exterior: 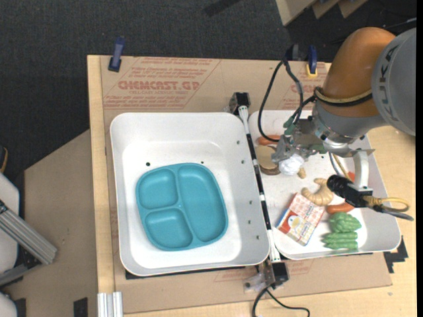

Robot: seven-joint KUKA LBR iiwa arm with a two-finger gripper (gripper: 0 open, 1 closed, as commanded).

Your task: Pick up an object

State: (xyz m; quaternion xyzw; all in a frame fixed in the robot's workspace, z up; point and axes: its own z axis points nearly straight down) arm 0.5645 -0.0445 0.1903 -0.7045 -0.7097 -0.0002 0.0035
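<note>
My gripper hangs over the left part of the right bin, reaching in from the right under the orange-banded wrist. A pale whitish lump sits right at its tip; whether it is held cannot be told. Just left of the gripper lies a brown round piece against the bin's left wall. Below the gripper are a tan knobbly piece, a small red, white and blue packet, a red sausage-like piece and a green pod bundle.
The left bin holds a teal divided plate. An orange-red piece lies at the back left of the right bin, under a black cable. The bins stand on a cardboard sheet with clamps at its back edge.
</note>
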